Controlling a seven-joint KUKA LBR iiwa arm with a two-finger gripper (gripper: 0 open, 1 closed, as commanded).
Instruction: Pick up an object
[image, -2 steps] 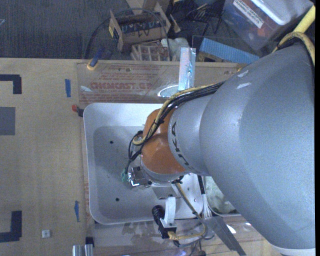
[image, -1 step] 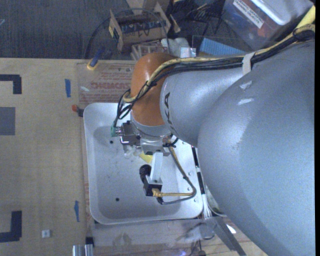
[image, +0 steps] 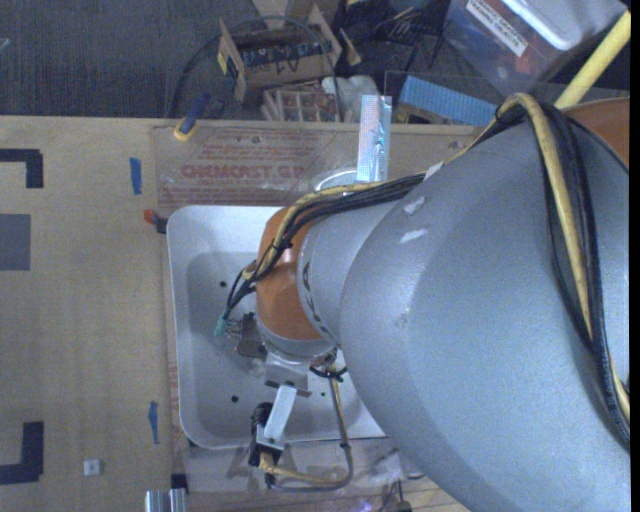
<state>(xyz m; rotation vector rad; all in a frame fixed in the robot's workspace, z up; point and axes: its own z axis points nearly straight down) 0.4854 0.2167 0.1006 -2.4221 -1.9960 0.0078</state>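
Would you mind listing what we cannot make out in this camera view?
- Gripper: hidden in the camera view beneath the grey arm and its orange band.
- White bin: its right part is covered by the arm, so any contents there are hidden.
- Small dark specks on the bin floor: too small to identify.

Grey arm (image: 470, 300) with orange-banded wrist (image: 285, 290), reaching in from the right.
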